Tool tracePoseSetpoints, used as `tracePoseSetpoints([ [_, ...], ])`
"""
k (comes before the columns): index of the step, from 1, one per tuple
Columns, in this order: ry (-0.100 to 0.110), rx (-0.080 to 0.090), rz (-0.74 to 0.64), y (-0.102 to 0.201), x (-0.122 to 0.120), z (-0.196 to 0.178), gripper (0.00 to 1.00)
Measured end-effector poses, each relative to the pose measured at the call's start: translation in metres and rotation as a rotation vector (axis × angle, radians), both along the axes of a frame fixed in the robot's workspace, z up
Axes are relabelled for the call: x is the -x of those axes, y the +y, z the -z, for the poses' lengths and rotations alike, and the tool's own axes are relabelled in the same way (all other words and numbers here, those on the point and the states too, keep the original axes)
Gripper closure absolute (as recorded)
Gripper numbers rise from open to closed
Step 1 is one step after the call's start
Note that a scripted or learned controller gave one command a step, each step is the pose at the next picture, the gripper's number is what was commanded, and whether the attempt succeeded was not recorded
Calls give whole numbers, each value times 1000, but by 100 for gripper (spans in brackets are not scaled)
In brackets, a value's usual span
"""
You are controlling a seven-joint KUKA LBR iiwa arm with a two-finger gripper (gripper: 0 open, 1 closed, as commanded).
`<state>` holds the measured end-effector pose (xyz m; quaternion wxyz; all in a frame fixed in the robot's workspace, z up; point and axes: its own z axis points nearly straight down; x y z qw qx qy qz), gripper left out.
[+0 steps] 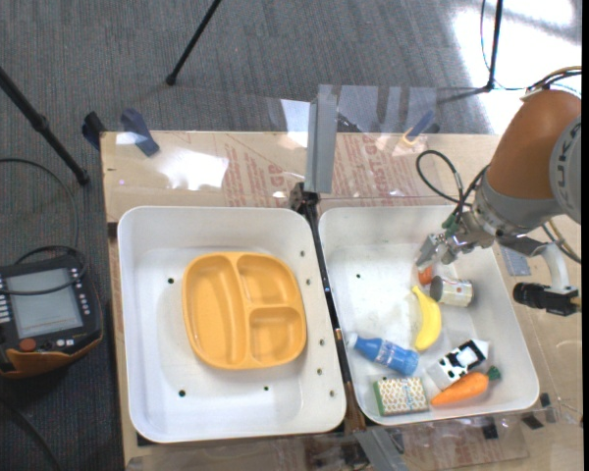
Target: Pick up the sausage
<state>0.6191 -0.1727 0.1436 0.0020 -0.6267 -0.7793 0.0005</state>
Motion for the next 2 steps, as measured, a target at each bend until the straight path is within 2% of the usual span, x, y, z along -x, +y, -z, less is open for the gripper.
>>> tracePoseSetpoints([
  [1, -2, 1, 66, 50, -26, -73, 100],
  [2, 0, 1, 66, 50, -26, -72, 0],
])
